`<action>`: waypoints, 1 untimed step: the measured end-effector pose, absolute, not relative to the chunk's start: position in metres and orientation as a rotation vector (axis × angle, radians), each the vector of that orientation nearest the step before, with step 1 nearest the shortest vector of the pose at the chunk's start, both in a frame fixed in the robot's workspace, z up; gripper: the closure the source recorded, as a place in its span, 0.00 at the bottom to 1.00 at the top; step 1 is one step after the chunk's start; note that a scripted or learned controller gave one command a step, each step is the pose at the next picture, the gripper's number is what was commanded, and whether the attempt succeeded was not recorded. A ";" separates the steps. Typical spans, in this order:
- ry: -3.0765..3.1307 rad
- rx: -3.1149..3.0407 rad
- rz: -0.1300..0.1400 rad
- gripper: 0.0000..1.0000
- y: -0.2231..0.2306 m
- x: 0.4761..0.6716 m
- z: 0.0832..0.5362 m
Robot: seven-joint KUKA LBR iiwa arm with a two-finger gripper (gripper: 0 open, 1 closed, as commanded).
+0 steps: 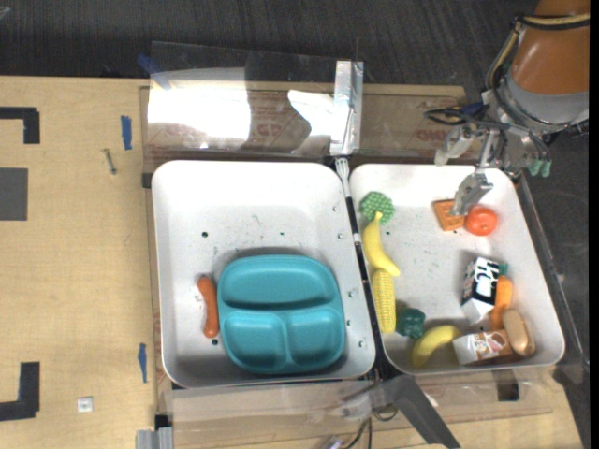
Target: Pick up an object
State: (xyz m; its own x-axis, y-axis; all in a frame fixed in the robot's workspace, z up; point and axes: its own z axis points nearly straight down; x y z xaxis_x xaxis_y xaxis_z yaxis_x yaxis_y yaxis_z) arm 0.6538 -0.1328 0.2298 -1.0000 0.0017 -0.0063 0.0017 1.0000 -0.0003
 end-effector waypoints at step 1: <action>3.140 -0.178 0.004 0.00 -0.154 0.627 0.127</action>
State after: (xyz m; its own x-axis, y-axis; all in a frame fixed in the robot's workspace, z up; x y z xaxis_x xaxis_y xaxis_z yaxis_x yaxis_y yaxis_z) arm 0.6272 -0.1540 0.1266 -0.9936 -0.1130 0.0034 -0.1130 0.9936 0.0025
